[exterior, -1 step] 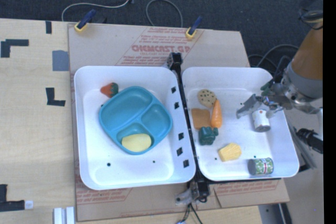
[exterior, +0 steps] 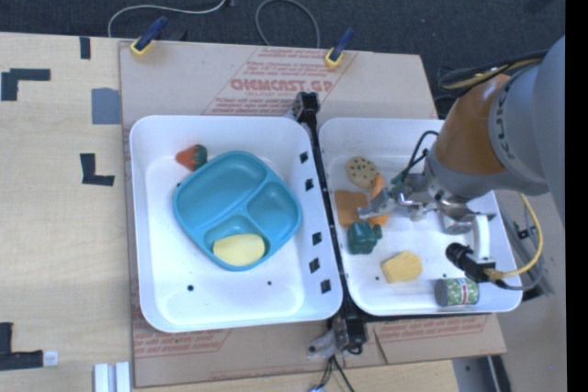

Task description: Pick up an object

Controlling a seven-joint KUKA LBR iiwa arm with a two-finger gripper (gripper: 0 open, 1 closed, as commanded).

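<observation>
- Camera view: my gripper (exterior: 378, 202) is hovering low in the right bin (exterior: 478, 300); I cannot tell its state.
- Beside it are lying one cookie (exterior: 361, 169), one orange block (exterior: 348, 205), one green toy (exterior: 364, 237), one yellow piece (exterior: 402, 267), one can (exterior: 457, 292).
- Sitting in the left bin (exterior: 156, 289): one blue plate (exterior: 241, 203).

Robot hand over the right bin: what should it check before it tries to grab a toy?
1. Hand is over the right bin: ok.
2. A toy is close by: ok, the orange piece and the dark green toy lie right beside it.
3. A toy is already held: cannot tell, the view is too blurry there.
4. Toys have space around them: not ok, the orange piece and green toy lie close together.
5. Easier target available: ok, the yellow block lies apart.
6. Cookie out of the way: ok.
</observation>
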